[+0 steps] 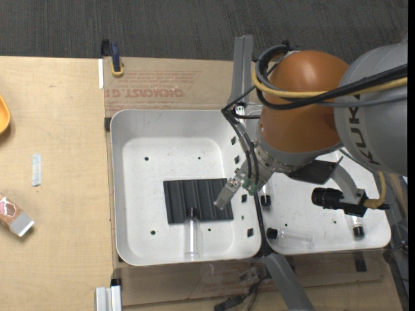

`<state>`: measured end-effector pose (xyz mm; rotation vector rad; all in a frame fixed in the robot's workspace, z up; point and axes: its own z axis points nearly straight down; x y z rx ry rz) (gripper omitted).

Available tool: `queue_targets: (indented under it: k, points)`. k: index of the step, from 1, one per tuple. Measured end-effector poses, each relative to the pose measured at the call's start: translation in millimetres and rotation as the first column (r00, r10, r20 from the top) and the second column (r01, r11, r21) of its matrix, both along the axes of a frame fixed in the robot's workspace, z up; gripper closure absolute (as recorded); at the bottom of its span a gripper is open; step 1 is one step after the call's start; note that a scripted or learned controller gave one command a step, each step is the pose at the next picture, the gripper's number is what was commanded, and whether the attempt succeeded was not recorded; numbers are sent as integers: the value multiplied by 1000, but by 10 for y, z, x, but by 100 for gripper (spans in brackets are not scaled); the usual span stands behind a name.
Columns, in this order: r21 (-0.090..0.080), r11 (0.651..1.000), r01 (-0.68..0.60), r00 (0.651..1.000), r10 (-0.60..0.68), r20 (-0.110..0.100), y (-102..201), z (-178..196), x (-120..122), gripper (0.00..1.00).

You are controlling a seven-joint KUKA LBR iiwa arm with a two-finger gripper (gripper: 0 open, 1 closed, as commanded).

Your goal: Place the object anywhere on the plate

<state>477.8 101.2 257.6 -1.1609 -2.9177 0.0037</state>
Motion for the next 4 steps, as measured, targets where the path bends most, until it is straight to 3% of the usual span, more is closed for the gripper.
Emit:
queue_targets:
  k: [1, 2, 3, 4]
  points:
    - [-1, 1000, 3, 1000, -3, -1, -15, 81, 8, 100]
    - [-1, 1000, 3, 1000, -3, -1, -14, 81, 7, 0]
    - [-3, 1000, 5, 1000, -5, -2, -30, 162, 15, 100]
    - [1, 990, -143, 990, 143, 0, 12, 11, 2, 100]
